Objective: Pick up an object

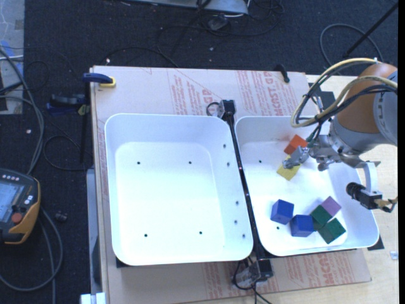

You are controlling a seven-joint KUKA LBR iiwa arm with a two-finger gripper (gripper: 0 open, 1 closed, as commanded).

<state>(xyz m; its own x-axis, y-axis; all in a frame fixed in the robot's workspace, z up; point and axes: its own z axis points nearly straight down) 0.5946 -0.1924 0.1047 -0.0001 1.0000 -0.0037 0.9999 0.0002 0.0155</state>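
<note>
My gripper [306, 157] hangs over the back part of the right bin [266, 138], on the grey arm with the orange band that reaches in from the right. An orange block [295, 145] lies just left of the gripper, touching or nearly touching it. A yellow block [288, 171] lies right below the orange one, partly under the gripper's tip. Nearer the front of the bin sit two blue blocks [282, 211] [302, 225], two green blocks [322, 215] [333, 231] and a purple block [330, 205].
The left bin [126, 132] stands beside the right one, with a black clamp [228, 108] at the back between them. Yellow and black cables [329, 75] loop above the wrist. A black fitting [362, 195] sticks out over the right bin's right side.
</note>
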